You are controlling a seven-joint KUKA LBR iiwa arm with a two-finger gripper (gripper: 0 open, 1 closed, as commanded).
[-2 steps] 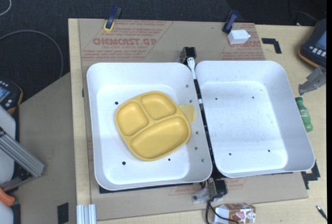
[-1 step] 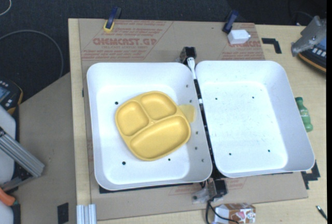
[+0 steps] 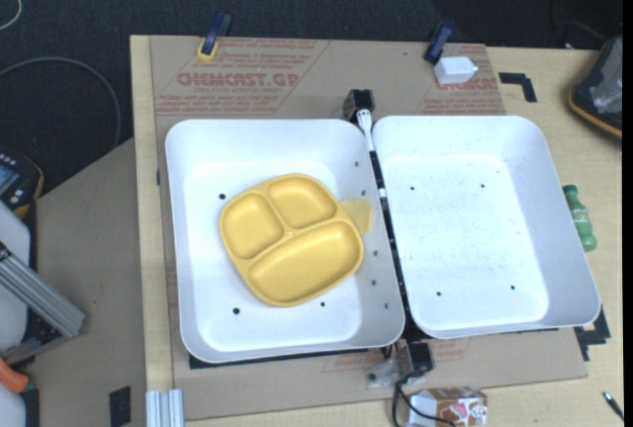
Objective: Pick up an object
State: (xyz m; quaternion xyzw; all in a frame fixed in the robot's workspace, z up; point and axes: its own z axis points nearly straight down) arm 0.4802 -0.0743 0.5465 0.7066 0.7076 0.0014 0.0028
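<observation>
The tray [image 3: 291,239], yellow with three compartments, lies flat in the left bin [image 3: 188,217], a little toward the bin's near right part and turned at an angle to its walls. Two small compartments face the far side and one long one faces the near side. A small yellow piece [image 3: 358,213] sits just beside its right edge, touching or almost touching; I cannot tell which. Small dark dots mark the bin floor around it. To the right, across the black seam between the bins, the right bin [image 3: 534,217] has a speckled white floor. Both bins rest on the brown counter [image 3: 247,74]. A green item [image 3: 580,217] lies on it beside the right bin's right wall. My jaws: I cannot tell their state.
</observation>
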